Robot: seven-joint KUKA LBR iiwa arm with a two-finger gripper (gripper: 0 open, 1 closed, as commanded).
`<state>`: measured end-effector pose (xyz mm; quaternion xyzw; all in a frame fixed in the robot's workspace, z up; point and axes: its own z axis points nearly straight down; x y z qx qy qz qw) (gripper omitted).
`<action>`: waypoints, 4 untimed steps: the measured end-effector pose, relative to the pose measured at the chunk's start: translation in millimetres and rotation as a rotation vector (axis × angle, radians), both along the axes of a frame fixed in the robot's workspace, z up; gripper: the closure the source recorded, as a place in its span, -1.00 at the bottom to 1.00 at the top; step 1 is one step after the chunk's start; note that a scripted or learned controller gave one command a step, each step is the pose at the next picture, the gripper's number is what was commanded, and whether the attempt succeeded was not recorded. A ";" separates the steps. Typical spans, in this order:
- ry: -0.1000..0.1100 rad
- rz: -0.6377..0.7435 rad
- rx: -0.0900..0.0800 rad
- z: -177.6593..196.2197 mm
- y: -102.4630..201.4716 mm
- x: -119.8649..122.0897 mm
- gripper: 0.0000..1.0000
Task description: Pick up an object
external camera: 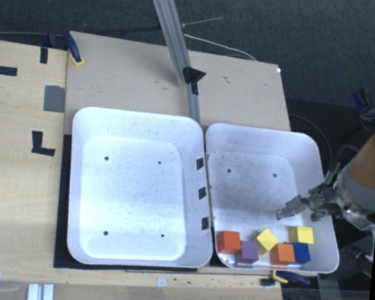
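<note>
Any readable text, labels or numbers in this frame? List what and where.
None readable.
Blocks in the right bin: plain coloured faces, no print.
Black tape marks on the bench: shapes, not letters.
Left bin and gripper: no legible marking.

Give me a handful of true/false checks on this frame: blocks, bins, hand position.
1. All the blocks sit in the right bin. True: they cluster along its near edge.
2. The hand grips a yellow block. False: it hovers above the cluster with nothing seen between its fingers.
3. There are two orange blocks. True: one at the cluster's left end, another beside the blue block.
4. The purple block lies in the left bin. False: it lies in the right bin, next to the left orange block.
5. Two yellow blocks are present. True: one mid-cluster, one nearer the right wall.
</note>
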<state>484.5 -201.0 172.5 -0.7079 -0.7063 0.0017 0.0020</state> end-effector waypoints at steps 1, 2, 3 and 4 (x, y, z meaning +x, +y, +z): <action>-0.003 0.004 0.001 9.4 1.6 3.1 1.00; -0.008 0.012 0.003 56.0 111.2 33.3 1.00; -0.005 0.010 0.002 88.5 171.2 -0.1 1.00; -0.010 0.014 0.003 155.7 250.3 -1.6 1.00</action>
